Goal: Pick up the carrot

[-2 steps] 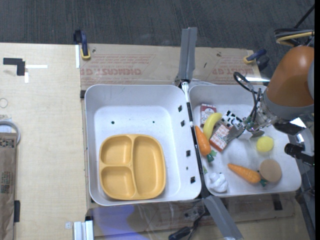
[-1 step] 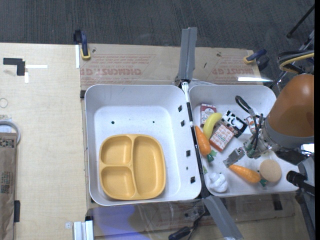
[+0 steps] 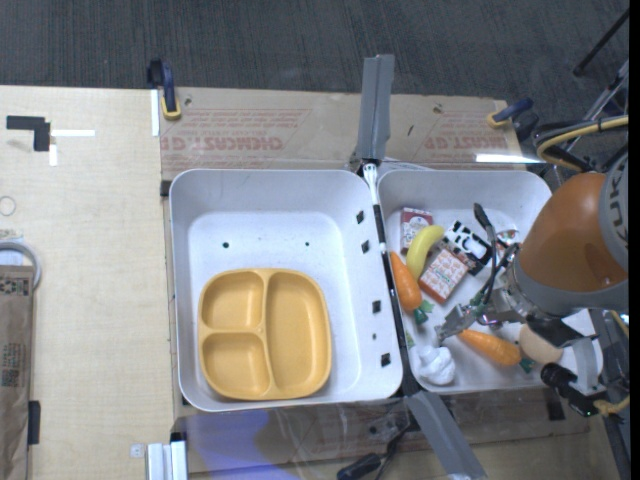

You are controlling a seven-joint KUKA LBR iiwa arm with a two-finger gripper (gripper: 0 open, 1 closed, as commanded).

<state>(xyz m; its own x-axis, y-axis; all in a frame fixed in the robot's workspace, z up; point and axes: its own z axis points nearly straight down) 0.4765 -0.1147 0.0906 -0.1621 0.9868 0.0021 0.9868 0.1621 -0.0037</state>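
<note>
Reaching in from the right, arm hangs jaws apart beside carrot.

End effector hovering over right bin, beside two carrots; yellow plate lying in left bin.

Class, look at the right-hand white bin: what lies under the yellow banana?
The curved yellow banana lies across a red-and-white packet and a flat red patterned card. Whatever sits beneath their overlap is covered.
</note>
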